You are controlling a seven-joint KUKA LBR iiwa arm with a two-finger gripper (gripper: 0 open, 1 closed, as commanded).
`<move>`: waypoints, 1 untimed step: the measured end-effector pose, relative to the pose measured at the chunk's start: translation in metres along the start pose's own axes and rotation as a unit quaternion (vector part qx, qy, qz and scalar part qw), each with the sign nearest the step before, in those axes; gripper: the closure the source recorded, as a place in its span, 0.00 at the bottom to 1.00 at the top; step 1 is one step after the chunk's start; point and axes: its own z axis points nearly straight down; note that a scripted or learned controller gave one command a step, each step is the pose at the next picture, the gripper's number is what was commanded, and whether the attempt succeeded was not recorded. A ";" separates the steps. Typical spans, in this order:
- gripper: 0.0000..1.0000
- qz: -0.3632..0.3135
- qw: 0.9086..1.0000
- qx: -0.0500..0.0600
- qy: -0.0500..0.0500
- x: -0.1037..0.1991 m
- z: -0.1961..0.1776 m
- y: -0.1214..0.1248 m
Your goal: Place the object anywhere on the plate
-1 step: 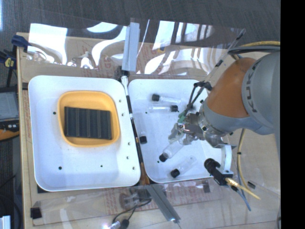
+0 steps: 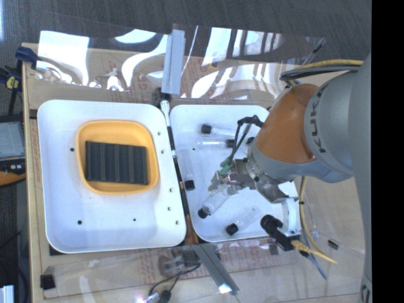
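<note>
1. Jaws: the gripper (image 2: 222,180) hangs low over the right bin (image 2: 189,124); I cannot tell whether it is open or closed.
2. Clear bottles with black caps (image 2: 213,204) lie in that bin.
3. Left bin (image 2: 57,219) holds the yellow plate (image 2: 117,133).

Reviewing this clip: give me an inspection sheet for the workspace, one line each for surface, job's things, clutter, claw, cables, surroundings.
Surface: two shallow white bins side by side, left bin and right bin, on a wooden bench.
Job's things: yellow plate with a dark ribbed insert lies in the left bin; clear black-capped bottles lie loose in the right bin.
Clutter: nothing seen beyond the bottles.
Claw: claw is low over the right bin among the bottles; finger state cannot be told.
Cables: yellow cable runs by the arm; black cable loops at the wrist.
Surroundings: dark carpet beyond the bench.
</note>
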 end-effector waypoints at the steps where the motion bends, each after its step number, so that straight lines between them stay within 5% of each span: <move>1: 1.00 -0.053 0.999 -0.001 -0.001 0.055 -0.049 0.037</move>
